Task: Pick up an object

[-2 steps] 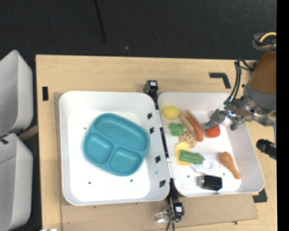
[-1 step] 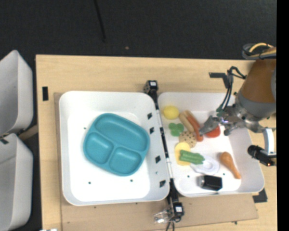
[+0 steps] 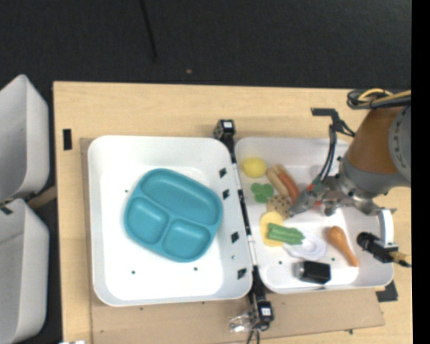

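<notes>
Jaws (image 3: 301, 205): spread unclear, hovering just beside hot dog (image 3: 284, 183).
Hot dog: lying slanted, orange-red in bun.

We see two white bins (image 3: 100, 213) on a tan wooden bench (image 3: 165, 106). A turquoise plate (image 3: 173, 215) fills one; the other holds a yellow lemon (image 3: 254, 167), an orange carrot (image 3: 341, 244), a small black box (image 3: 314, 271) and green pieces (image 3: 262, 190) (shapes unclear).

No text, label or number can be read anywhere.
</notes>
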Available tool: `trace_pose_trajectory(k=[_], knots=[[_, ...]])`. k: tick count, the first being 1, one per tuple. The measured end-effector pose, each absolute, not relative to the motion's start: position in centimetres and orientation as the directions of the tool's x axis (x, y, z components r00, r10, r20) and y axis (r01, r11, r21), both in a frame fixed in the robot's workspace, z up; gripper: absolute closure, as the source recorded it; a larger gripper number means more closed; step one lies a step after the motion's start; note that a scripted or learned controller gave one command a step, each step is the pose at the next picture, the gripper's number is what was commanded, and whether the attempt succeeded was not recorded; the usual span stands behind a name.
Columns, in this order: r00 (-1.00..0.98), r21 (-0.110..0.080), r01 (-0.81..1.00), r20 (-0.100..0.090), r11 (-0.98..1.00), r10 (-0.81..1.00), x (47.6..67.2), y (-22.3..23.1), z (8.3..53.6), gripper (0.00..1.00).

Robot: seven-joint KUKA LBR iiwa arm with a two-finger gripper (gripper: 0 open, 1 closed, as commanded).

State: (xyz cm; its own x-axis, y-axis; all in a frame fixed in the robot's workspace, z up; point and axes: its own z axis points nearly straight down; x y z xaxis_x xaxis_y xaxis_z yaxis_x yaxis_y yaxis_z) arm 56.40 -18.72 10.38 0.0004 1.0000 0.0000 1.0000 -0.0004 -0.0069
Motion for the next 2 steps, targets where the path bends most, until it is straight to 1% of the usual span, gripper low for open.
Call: trace_pose_trajectory(k=[1,2], knots=[[0.003,-0.002,1.000,0.000,-0.003,1.000,56.48,-18.84,10.03,0.00],[0.008,-0.003,1.000,0.001,-0.008,1.000,56.50,-19.00,10.80,1.00]])
